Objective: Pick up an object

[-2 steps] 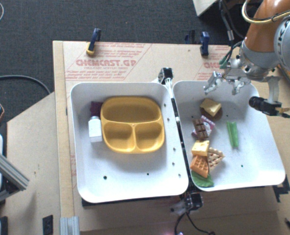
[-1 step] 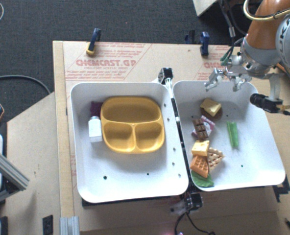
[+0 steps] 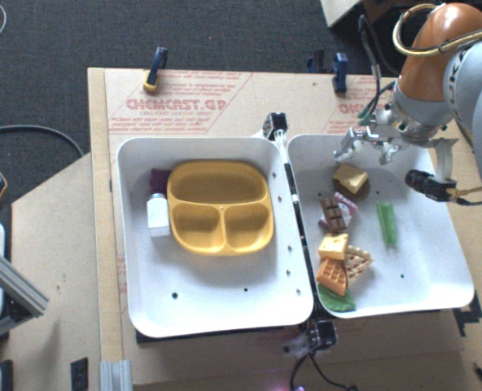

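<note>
Hand (image 3: 370, 147): hangs over the far edge of the right bin, its metal fingers spread apart, released, with nothing between them.
Arm (image 3: 444, 63): grey with an orange band above the wrist, reaching in over the right bin's far right corner; a black cylinder sticks out beside it over the bin's right edge.
Toy sandwich (image 3: 351, 180): a tan wedge on a dark base, in the far part of the right bin, just below the hand and apart from it.
Chocolate piece (image 3: 333, 215): a brown ridged block near the right bin's left wall, with something pink beside it.
Green stick (image 3: 387, 223): lies lengthwise near the middle of the right bin, apart from the other toys.
Cheese block (image 3: 334, 246): yellow, near the left wall, touching the waffle pieces.
Waffle pieces (image 3: 334, 277): orange and tan, at the near left corner of the right bin, lying over a green leaf (image 3: 339, 301).
Right bin (image 3: 436, 275): white and shallow, on the right half of the surface.
Left bin (image 3: 216, 300): white and shallow, beside the right bin, touching it along one edge.
Yellow divided plate (image 3: 221, 206): three compartments, in the middle of the left bin.
White bottle (image 3: 158, 216): small, just beside the plate's left edge, with a dark purple item (image 3: 159, 177) beyond it.
Surface (image 3: 111, 316): a board with red lettering, held by clamps at its far edge.
</note>
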`<state>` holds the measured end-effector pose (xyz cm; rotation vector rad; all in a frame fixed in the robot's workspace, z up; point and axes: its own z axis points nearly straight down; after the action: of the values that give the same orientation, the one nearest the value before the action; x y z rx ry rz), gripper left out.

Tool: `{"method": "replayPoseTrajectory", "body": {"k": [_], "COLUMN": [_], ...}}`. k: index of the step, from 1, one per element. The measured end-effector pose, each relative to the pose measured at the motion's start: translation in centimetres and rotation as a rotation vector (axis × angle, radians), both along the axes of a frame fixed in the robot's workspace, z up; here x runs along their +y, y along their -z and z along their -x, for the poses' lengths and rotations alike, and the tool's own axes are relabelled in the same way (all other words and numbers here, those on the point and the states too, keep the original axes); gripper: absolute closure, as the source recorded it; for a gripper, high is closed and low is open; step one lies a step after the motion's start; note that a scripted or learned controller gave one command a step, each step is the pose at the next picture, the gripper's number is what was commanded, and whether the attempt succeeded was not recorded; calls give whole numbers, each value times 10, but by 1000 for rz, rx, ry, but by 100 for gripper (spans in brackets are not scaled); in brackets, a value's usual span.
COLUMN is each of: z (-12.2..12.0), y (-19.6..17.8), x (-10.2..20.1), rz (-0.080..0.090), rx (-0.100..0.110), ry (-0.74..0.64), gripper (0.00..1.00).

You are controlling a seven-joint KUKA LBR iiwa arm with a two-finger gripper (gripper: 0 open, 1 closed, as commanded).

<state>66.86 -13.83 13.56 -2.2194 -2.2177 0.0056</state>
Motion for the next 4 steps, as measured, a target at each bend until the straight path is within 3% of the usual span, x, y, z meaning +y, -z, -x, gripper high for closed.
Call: {"method": "replayPoseTrajectory", "body": {"k": [1, 2, 4], "z": [1, -1, 0], "y": [53, 38, -83], "x": [1, 1, -6], "rz": [-1, 1, 3], "rx": [1, -7, -14], "ry": [-2, -2, -1], "gripper": [0, 100, 100]}}
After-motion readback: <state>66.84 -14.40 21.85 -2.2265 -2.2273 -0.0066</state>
